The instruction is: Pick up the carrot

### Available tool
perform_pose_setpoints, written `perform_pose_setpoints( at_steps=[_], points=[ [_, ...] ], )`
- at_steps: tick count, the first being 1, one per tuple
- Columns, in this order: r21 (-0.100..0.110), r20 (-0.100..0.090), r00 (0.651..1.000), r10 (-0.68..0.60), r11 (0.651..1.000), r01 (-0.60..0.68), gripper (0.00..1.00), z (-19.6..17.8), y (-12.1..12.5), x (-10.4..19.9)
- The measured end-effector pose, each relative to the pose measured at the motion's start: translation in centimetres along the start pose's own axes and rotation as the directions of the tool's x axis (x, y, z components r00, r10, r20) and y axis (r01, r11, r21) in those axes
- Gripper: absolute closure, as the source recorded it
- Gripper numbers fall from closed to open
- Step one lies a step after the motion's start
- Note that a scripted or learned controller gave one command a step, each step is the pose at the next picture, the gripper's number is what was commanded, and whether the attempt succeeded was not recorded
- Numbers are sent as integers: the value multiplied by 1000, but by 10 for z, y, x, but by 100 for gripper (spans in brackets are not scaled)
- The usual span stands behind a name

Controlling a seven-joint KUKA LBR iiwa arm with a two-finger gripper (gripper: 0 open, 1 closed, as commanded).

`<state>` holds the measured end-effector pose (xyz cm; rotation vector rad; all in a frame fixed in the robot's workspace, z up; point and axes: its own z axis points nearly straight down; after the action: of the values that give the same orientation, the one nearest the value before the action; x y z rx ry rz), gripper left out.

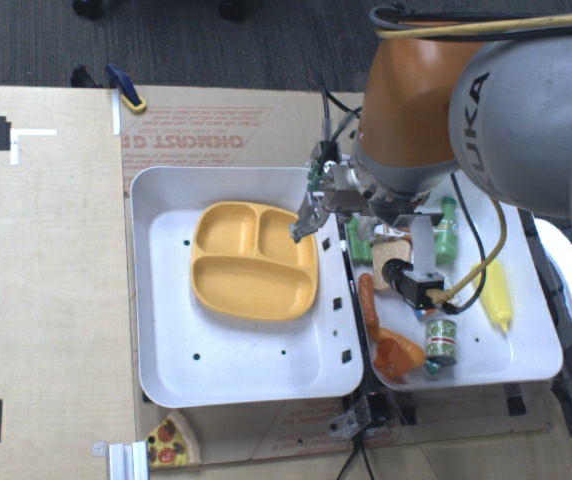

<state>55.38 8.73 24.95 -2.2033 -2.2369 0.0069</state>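
Hanging over the seam between the two white bins, the arm's wrist covers the back of the right bin point(541, 353); taking that bin as the landmark for everything below. The carrot point(369, 306) lies along the bin's left wall, a slim orange piece with its long axis running front to back, roughly parallel to that wall, its front end meeting a broader orange lump point(398, 354) at the bin's front-left corner. Whether that lump belongs to the carrot or is a separate thing cannot be told. The pincer point(311, 220) sits at the bin's back-left corner and a little past the wall, over the edge of a yellow divided plate point(254, 261) in the neighbouring bin. Open or closed cannot be told from this angle; nothing is seen gripped. Judgement: the carrot lies frontward of the pincer and slightly toward the bin's inside, so the coming move calls for a short travel along the wall toward the front, then a descent with the closing direction set across the carrot's long axis. Crowding is the risk: a small can point(440, 340) stands just inside the carrot near the front, a green bottle point(447, 236) farther back, a yellow corn-like piece point(496, 294) toward the right wall, and the wall itself leaves little room on the outer side.
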Motion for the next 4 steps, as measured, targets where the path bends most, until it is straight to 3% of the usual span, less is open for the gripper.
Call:
perform_pose_setpoints(
  at_steps=[1,2,3,4],
  points=[
    [-2,-1,962,-273,962,273,0,42,-30,-91],
    [-1,0,978,-207,978,207,0,59,-1,-35],
    [-4,0,939,-345,939,345,0,58,-22,-68],
    [-14,25,972,-232,972,233,0,105,-8,-5]
  ],
)
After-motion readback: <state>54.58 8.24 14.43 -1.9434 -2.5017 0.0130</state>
